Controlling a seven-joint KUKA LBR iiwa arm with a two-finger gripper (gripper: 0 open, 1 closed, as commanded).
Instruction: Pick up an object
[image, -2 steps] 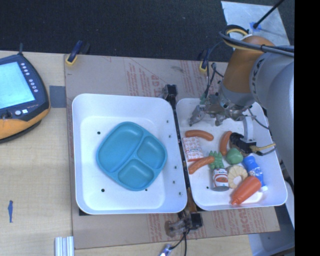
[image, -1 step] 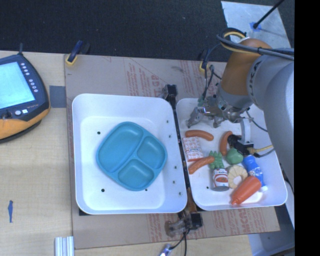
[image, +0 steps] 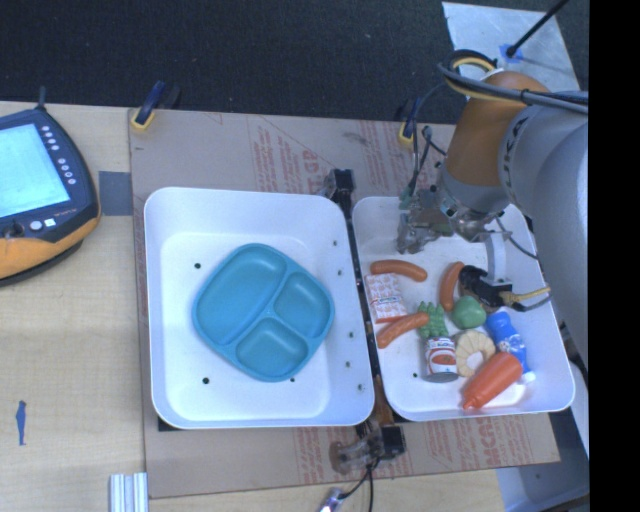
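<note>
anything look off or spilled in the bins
Nothing spilled or damaged. The blue divided plate lies askew in the left bin, and the toy foods crowd the right bin's near half in a loose jumble, the carrot resting at the rim.

Toy sausages (image: 398, 269), carrot (image: 491, 380), can (image: 440, 358), blue bottle (image: 506, 336), greens (image: 467, 311), heaped in right bin (image: 400, 400)

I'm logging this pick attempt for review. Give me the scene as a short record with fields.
left bin: holds a blue divided plate
right bin: toy food clustered in its near half, including hot dogs, a can, a carrot
gripper: over the right bin's far end, nothing seen held
beside bins: orange-edged pendant at the bench's left
</note>
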